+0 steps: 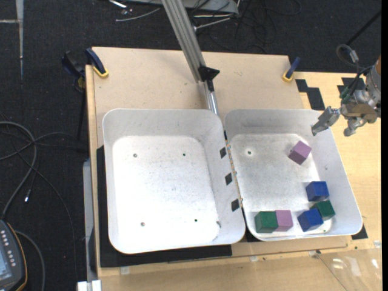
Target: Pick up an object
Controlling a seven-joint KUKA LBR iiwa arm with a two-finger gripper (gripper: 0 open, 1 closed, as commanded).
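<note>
While spread metal gripper (337,123) hovers, matte purple cube (299,152), speckled white bin (267,180)

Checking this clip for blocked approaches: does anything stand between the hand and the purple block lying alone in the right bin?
Nothing visible does. The hand hangs over the right bin's far right rim, and the lone purple block lies just below-left of it, with bare bin floor between. The other blocks cluster at the near edge.

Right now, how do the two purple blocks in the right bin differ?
The lone purple block lies apart in the bin's upper middle, turned at an angle; the pinker purple block sits at the near wall, square-on, beside a green cube. Both are small cubes in the right white bin.
</note>
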